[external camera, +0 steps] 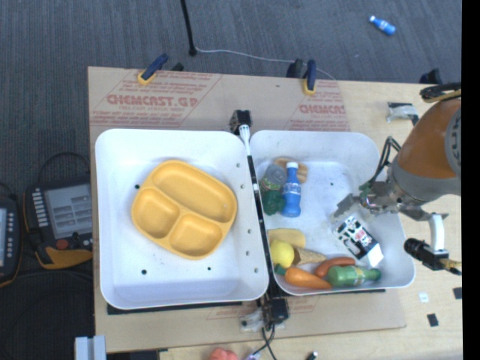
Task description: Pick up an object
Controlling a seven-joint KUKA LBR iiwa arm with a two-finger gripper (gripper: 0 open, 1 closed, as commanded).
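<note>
My gripper (365, 202) hangs over the right half of the right bin (330, 145), below the arm's orange band (433, 137). Just in front of it lies a small black-and-white box (359, 238), apart from it on the bin floor. At the bin's left side stand a blue bottle (292, 194) and a clear green-tinted bottle (272, 191). Along the front wall lie a yellow lemon (282, 255), a pale banana-like piece (289, 236), an orange carrot (306, 278), a red piece (335, 264) and a green vegetable (351, 276).
The left bin (120, 276) holds a yellow divided plate (184, 208). A black divider clamp (241, 120) sits between the bins at the back. Yellow clamps (308, 77) hold the board's far edge. A control pendant (64, 212) lies off the bench to the left.
</note>
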